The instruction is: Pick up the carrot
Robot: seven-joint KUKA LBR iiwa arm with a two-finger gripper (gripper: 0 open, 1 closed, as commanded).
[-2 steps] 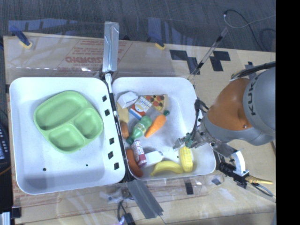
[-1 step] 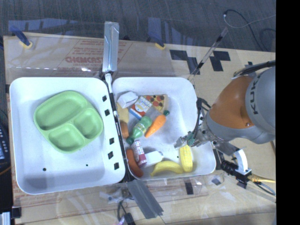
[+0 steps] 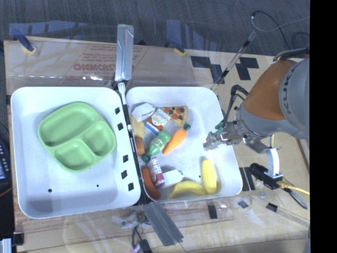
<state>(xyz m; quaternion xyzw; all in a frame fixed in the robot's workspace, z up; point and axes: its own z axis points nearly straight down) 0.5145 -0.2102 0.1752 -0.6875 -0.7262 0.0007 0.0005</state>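
Fingers (image 3: 211, 140): cannot tell whether apart or together; one carrot (image 3: 175, 141), one banana (image 3: 188, 188), two bins (image 3: 31, 194).

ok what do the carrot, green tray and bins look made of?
Carrot: likely moulded plastic toy, smooth uniform orange with a slight sheen.
Green tray: probably matte plastic, one even colour, rounded moulded compartments.
Bins: seemingly white plastic, thin rounded walls; exact material unclear.
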